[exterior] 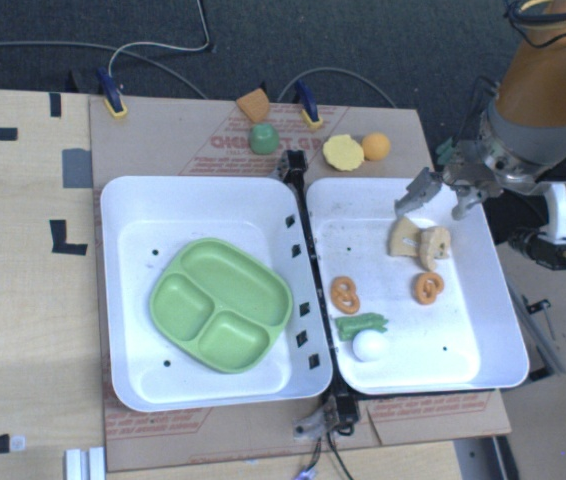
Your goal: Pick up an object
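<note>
Arm: I see the grey arm (538, 78) with its orange band coming in from the upper right, the wrist hanging over the far right rim of the right bin.
Gripper: my gripper (441, 197) has its two fingers spread apart, one toward the left and one toward the right, with nothing between them. It hangs above the far right part of the right bin (483, 358).
Nearest things: two pale bread pieces (419, 241) lie touching each other just beneath and in front of the gripper, apart from the fingers.
Other things in the right bin: a pretzel (428, 288) sits just in front of the bread; a second pretzel (344, 294) lies near the bin's left wall; a green leafy piece (361, 323) lies in front of that, touching a white egg (369, 346).
Left bin: the left bin (128, 228) holds a green divided plate (221, 303) with three compartments, lying tilted across the middle.
Behind the bins: on the brown cardboard (193, 143) I see an orange block (254, 104), a green ball (263, 139), a yellow round thing (343, 152) and an orange ball (376, 147), the last two just beside each other.
Clamps: two blue and yellow clamps (113, 95) grip the far edge of the cardboard.
</note>
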You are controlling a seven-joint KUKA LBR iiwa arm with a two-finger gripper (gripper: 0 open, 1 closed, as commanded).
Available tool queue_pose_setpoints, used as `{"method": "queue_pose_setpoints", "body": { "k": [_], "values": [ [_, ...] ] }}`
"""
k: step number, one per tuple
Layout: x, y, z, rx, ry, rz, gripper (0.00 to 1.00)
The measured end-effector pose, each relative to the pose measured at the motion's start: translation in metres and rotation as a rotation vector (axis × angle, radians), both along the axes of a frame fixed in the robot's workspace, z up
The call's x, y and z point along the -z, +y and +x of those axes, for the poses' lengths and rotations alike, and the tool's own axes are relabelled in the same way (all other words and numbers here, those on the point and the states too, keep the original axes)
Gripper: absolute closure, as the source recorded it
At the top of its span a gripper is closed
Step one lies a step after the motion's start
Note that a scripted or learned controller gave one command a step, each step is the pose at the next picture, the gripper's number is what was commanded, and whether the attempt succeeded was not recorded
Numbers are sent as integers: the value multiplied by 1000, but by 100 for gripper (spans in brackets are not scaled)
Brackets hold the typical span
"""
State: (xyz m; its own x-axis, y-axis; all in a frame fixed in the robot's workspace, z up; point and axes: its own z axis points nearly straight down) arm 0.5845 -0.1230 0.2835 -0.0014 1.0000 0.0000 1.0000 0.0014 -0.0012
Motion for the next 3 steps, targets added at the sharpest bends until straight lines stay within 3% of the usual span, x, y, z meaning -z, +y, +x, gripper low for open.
{"method": "queue_pose_setpoints", "body": {
  "k": [1,2,3],
  "values": [
    [77,-45,-16,2,3,0,0],
    [197,-81,-27,1,-4,-1,0],
    [186,-82,-26,1,-8,-6,100]
  ]
}}
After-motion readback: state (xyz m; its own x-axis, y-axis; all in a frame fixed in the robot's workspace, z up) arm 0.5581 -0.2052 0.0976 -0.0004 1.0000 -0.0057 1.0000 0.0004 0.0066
